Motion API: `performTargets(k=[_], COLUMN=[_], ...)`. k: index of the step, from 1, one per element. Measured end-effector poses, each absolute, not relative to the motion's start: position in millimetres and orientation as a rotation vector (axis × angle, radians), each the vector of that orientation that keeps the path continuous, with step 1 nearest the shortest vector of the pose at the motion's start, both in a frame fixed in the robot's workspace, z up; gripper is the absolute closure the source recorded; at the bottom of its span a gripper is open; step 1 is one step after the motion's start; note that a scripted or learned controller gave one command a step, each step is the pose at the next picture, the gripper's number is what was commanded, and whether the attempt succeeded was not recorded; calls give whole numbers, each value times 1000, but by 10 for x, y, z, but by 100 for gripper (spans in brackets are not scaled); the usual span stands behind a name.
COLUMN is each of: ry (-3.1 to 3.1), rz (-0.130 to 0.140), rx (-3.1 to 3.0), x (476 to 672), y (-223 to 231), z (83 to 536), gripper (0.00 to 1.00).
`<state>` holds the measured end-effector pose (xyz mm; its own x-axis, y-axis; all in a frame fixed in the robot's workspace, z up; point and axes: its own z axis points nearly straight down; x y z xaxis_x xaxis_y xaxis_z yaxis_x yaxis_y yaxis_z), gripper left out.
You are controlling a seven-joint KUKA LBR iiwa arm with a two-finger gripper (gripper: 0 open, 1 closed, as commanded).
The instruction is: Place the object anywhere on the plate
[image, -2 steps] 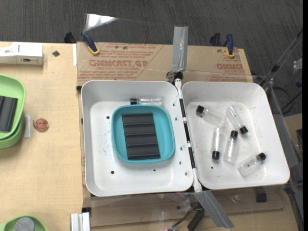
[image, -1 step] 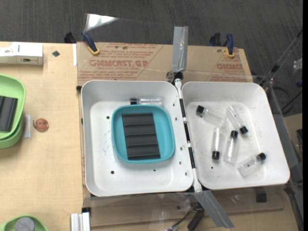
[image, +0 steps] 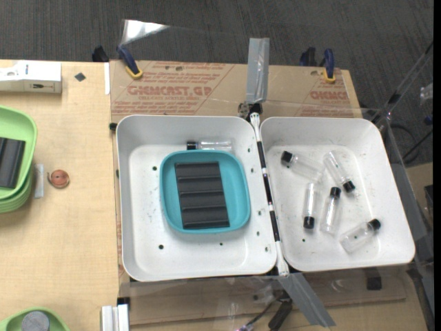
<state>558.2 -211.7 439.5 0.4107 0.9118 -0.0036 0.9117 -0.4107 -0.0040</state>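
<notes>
Plate (image: 204, 192) teal, in left bin (image: 138, 205), black ridged insert on it. One vial (image: 208, 145) just behind plate; five vials (image: 331, 192) scattered in right bin (image: 386, 185). Hand state: cannot tell.

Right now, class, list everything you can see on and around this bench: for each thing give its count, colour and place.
White bins: 2, side by side, left bin, right bin.
Plate: 1, teal, middle of the left bin.
Ridged insert: 1, dark grey, on the plate.
Vial: 1, clear with black cap, in the left bin just behind the plate, not on it.
Vials: about 6, clear with black caps, scattered in the right bin, e.g..
Cardboard sheet: 1, brown with red print, behind the bins.
Clamps: 2, blue and yellow, on the cardboard, e.g..
Green tray: 1, far left edge.
Small disc: 1, reddish, beside the green tray.
White box: 1, top left.
</notes>
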Motion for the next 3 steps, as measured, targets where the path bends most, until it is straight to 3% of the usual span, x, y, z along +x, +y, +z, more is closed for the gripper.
performTargets(k=[3], ry=[-1704], rz=[8], rx=[-2637], x=[5582], y=[-2117], z=[4395], gripper=[0])
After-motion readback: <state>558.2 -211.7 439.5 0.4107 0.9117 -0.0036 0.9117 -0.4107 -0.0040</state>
